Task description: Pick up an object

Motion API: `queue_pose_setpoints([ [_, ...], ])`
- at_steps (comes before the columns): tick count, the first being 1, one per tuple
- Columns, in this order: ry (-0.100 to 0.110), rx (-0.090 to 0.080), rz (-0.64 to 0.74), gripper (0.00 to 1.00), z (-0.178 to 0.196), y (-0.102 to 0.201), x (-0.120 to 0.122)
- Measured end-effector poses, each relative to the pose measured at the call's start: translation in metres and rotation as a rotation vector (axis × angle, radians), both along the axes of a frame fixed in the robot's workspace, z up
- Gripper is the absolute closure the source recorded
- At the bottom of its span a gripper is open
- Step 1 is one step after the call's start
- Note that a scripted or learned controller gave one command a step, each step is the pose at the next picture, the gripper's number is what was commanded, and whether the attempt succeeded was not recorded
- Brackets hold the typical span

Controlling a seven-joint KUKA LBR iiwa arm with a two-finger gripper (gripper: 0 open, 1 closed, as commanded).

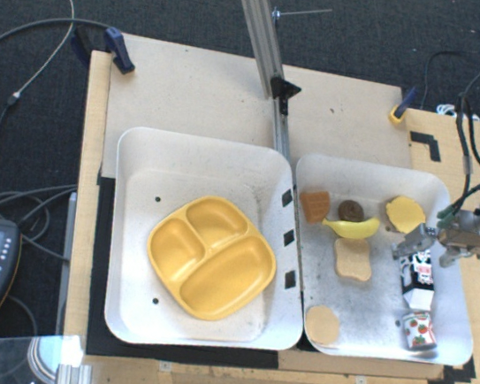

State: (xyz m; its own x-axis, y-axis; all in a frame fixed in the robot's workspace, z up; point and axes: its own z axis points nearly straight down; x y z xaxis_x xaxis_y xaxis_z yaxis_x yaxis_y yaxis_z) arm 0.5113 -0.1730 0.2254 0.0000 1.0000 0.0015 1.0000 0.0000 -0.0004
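Gripper [433, 244] hovers at right bin's [464, 305] far edge, jaw state unclear; dark carton [418, 274] just below may tip or skid against bin wall if clipped.

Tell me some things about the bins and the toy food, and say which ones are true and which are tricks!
1. The yellow divided plate lies in the left bin. True.
2. The banana sits on the yellow divided plate. False: it lies in the right bin, beside a small dark round piece.
3. The robot's hand is over the right bin, near its right side. True.
4. The right bin holds just one toy. False: it holds several, among them a tan bread-shaped slice and a round tan disc.
5. The yellow round piece is in the left bin. False: it is near the top of the right bin.
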Motion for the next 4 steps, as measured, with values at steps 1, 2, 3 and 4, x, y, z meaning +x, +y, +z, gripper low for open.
queue_pose_setpoints([
  [1, 0.008, 0.004, 0.005, 0.00, -0.072, 0.057, -0.007],
  [2, 0.009, 0.003, 0.003, 0.00, -0.133, 0.092, -0.011],
  [3, -0.009, -0.006, -0.002, 0.00, -0.075, 0.042, 0.024],
  [4, -0.006, -0.006, 0.003, 0.00, -0.131, 0.095, 0.023],
])
